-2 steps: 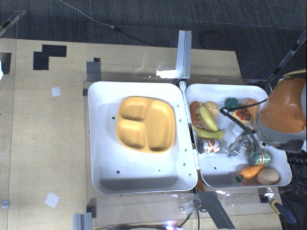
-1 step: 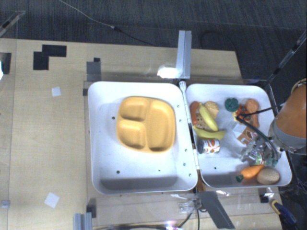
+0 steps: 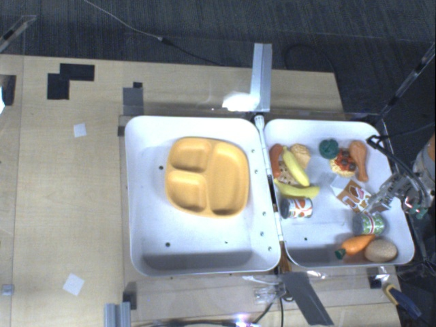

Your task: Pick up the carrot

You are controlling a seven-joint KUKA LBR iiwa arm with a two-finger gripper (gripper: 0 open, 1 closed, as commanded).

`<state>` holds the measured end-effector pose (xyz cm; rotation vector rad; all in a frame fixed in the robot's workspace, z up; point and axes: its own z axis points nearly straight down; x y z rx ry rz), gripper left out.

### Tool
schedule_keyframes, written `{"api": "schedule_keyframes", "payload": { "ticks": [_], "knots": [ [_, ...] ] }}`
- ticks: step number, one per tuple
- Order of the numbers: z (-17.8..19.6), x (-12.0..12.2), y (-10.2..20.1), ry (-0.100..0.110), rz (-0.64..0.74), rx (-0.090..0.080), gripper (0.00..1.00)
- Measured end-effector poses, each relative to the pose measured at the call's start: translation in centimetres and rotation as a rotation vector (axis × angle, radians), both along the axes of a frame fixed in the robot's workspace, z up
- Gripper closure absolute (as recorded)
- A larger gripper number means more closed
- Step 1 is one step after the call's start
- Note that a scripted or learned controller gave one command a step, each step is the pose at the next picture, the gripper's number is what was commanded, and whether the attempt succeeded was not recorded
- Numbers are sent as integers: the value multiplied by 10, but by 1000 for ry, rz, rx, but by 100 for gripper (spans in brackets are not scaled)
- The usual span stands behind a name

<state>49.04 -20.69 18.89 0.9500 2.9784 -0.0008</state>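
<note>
We see the orange carrot w/ green tip lying near the right white bin's front edge, touching a tan potato. Metal two-finger gripper hovers just above; grip state unclear.

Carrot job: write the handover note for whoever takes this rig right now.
Gripper: at the right edge of the right bin, low over the clutter there; nothing is seen between its fingers.
Carrot: lying in the right bin's front right corner, leafy end toward the bin's middle, beside a tan potato-like piece and just in front of a small can.
Left bin: holds a yellow divided tray.
Done: the arm has reached the right bin.
Left: get down to the carrot, close on it and lift it; it is not yet picked up.
</note>
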Motion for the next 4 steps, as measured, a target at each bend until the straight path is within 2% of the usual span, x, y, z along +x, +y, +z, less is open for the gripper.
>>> {"api": "schedule_keyframes", "payload": {
  "ticks": [2, 3, 4],
  "knots": [
    [22, 5, 2, -15, 11, -4, 100],
    [5, 30, 2, 6, -59, 4, 100],
    [17, 33, 2, -4, -53, 1, 100]
  ]
}}
